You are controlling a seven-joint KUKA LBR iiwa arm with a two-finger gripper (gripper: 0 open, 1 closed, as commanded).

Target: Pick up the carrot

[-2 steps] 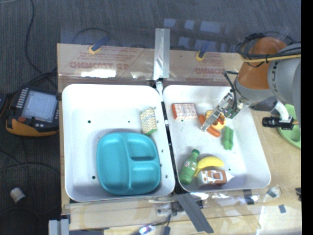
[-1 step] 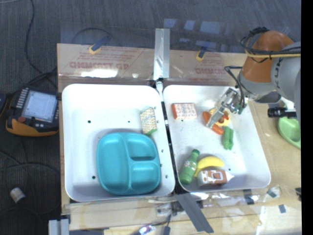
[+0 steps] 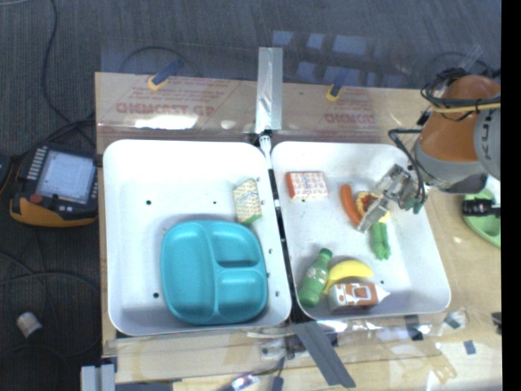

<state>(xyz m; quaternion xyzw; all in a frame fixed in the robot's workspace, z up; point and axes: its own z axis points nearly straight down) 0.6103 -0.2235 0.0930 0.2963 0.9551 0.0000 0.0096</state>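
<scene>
Camera view: carrot (image 3: 349, 204) is seen lying in the right bin (image 3: 423, 287), just beside the gripper (image 3: 381, 206). Finger opening cannot be told; nothing is confirmed held. Risk: the yellow-red piece (image 3: 367, 200) or green item (image 3: 380, 241) gets grabbed instead, given crowding.

The bench (image 3: 195, 104) is carrying two shallow white bins side by side. The right bin (image 3: 423, 292) is lying directly beneath the gripper (image 3: 389, 195), while the left bin (image 3: 130, 218) is sitting well off to the gripper's far side, touching the right bin along a shared edge. A green object (image 3: 486, 222) is resting on the bench just behind the arm.
</scene>
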